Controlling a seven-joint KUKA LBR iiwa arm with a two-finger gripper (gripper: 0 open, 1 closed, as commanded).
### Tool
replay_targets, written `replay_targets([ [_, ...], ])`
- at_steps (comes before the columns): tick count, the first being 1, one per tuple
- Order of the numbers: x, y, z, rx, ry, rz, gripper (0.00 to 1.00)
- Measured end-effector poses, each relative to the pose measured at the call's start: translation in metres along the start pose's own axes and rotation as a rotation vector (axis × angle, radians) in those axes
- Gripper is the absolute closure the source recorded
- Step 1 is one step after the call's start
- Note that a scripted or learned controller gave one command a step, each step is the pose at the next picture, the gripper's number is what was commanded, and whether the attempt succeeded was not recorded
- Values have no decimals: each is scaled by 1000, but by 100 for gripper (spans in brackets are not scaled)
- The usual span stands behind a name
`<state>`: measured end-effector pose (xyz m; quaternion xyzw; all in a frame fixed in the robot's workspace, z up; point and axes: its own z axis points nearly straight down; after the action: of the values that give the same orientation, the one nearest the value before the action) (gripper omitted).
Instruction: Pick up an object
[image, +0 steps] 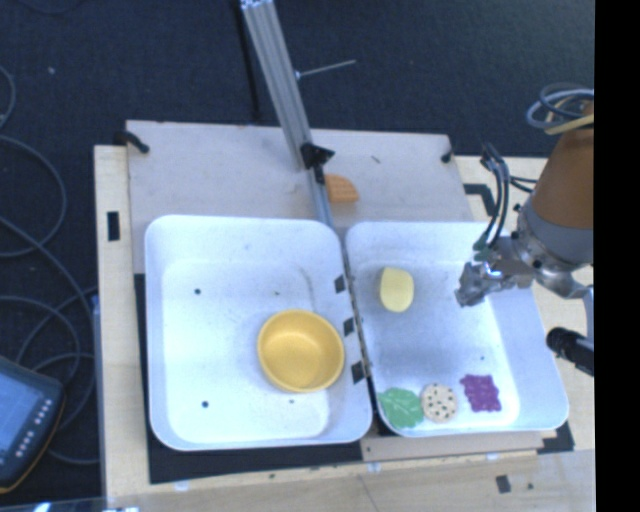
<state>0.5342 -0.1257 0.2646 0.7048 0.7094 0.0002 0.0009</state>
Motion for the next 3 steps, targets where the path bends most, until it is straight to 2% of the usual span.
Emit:
replay_targets([
  [1,50,15,14,2,1,0,100],
  [3,157,36,6,0,3,-2,100],
])
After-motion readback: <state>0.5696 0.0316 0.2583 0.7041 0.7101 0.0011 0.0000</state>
